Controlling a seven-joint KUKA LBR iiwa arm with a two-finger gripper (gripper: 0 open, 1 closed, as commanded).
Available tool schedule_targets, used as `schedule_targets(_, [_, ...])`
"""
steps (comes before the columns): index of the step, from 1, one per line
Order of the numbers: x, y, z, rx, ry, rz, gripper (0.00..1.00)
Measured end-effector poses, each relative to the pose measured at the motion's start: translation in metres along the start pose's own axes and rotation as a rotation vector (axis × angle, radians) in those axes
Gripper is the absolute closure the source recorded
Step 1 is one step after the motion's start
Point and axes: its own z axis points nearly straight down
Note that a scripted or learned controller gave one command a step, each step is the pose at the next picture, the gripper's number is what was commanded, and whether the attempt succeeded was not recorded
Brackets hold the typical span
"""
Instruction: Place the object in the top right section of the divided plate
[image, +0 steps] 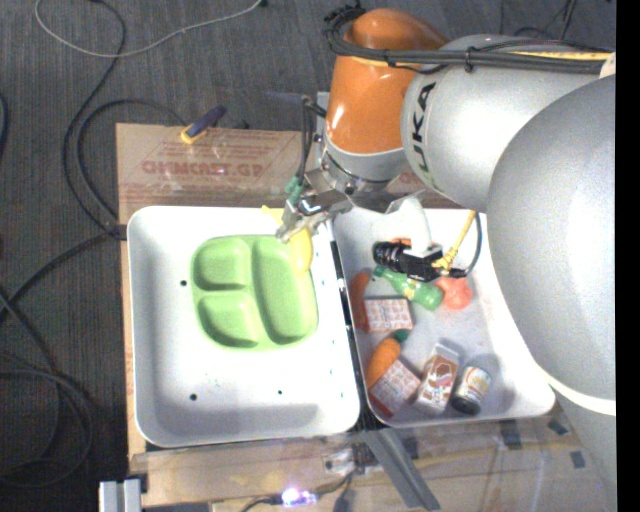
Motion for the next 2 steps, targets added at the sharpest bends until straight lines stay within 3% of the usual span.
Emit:
schedule_targets(1, [-0.033, 0.005, -0.014, 0.0, 0.0, 0.083, 1.0])
schedule_targets(2, [0.017, 0.04, 0.022, 0.0, 0.001, -0.196, 1.0])
